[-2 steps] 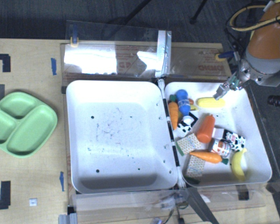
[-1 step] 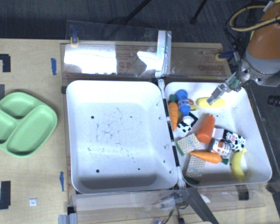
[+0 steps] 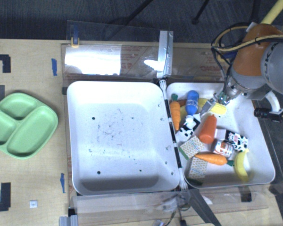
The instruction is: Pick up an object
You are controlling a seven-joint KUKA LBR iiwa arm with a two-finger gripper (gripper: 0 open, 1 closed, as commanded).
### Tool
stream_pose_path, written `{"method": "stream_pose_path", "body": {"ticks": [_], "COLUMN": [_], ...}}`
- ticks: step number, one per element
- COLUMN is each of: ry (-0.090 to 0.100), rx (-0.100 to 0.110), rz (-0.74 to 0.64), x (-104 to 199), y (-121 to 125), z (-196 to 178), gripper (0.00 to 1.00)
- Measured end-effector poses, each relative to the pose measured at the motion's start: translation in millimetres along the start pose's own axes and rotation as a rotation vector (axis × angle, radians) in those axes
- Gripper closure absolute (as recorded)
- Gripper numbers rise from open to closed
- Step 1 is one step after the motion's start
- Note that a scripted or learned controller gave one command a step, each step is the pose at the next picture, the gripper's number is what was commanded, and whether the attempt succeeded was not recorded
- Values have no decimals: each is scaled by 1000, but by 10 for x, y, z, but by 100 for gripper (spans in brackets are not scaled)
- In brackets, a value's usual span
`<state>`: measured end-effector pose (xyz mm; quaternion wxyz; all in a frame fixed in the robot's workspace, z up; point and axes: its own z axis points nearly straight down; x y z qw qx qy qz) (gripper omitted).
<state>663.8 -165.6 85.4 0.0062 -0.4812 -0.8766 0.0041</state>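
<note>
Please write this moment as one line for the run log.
arm: over right bin | claw: low, beside yellow block and blue bottle | held: cannot tell | left bin: untouched

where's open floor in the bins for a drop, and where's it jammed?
Left bin: bare floor wall to wall. Right bin: crowded from the divider wall to the banana; a bare strip runs along its right wall. The gripper hangs over the yellow block near its back.

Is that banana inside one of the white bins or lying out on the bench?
Inside. The banana lies flat in the right bin, near its right wall, beside a carrot.
</note>
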Motion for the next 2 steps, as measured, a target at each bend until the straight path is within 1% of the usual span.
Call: {"method": "stream_pose_path", "body": {"ticks": [1, 2], "ry": [-14, -11], "rx": [-14, -18], "rz": [-4, 57], "x": [-17, 353], "y": [40, 175], "z": [-134, -881], "gripper": [100, 100]}}
